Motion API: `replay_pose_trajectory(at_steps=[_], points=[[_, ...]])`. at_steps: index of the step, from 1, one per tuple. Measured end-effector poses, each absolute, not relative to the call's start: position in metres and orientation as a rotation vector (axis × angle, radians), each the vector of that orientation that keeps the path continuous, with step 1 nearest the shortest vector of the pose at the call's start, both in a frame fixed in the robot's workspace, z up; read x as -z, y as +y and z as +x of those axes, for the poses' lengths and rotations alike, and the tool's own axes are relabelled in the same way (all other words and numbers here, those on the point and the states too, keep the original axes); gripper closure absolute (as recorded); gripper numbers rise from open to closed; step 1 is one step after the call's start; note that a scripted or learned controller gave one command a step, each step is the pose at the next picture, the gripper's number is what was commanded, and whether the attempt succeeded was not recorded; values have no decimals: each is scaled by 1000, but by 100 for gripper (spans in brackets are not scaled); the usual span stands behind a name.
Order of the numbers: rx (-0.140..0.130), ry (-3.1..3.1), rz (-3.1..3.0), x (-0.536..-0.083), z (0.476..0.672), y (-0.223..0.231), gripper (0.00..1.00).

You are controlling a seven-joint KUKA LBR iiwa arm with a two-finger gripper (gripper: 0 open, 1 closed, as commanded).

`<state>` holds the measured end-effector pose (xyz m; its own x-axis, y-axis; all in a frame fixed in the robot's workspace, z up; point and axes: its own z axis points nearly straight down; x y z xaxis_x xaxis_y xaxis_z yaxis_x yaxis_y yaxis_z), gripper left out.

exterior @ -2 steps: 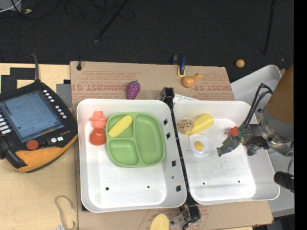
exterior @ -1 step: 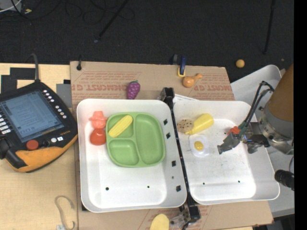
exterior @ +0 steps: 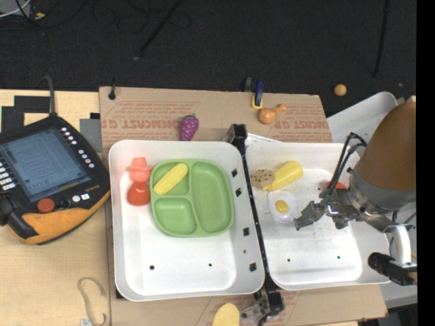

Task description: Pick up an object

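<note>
Dark carpet with loose cables fills the background above a light wooden surface [exterior: 41, 277]. At the far left lies a teach pendant [exterior: 47, 175] with a grey screen and an orange underside. Beside it a sheet of brown cardboard [exterior: 149, 114] underlies both bins; its red lettering is printed upside down and too blurred to read with certainty. A purple grape bunch [exterior: 189, 127] rests on the cardboard at 12 o'clock from the left bin [exterior: 177, 270].

Inside that bin, a red toy figure [exterior: 138, 180] stands at 9 o'clock from a green divided plate [exterior: 204, 202], touching its edge. A yellow corn cob [exterior: 169, 178] lies tilted in the plate's upper left compartment.

A yellow lemon-like piece [exterior: 227, 314] sits at 6 o'clock, below the bins. An orange pear-shaped toy [exterior: 270, 113] lies on the cardboard beyond the right bin [exterior: 319, 267].

In the right bin, a cookie [exterior: 262, 177] touches a yellow block [exterior: 285, 174] at its 3 o'clock; a fried egg toy [exterior: 281, 206] lies just below them.

Reaching in from 3 o'clock, the arm [exterior: 391, 161] bends down with its wrist low over the right bin. The gripper [exterior: 307, 218] points toward 9 o'clock, just beside the egg, its dark fingers slightly spread with nothing between them.
</note>
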<state>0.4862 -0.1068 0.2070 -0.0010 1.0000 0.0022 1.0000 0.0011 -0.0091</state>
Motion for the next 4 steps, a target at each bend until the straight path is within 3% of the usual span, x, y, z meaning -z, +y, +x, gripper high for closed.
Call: replay_pose_trajectory(at_steps=[2,3,4], points=[[-5,-2212,-2220,-109,496,-99,0],[-4,-2219,-2217,-86,496,-97,0],[-1,-2209,-2228,-98,496,-99,100]])
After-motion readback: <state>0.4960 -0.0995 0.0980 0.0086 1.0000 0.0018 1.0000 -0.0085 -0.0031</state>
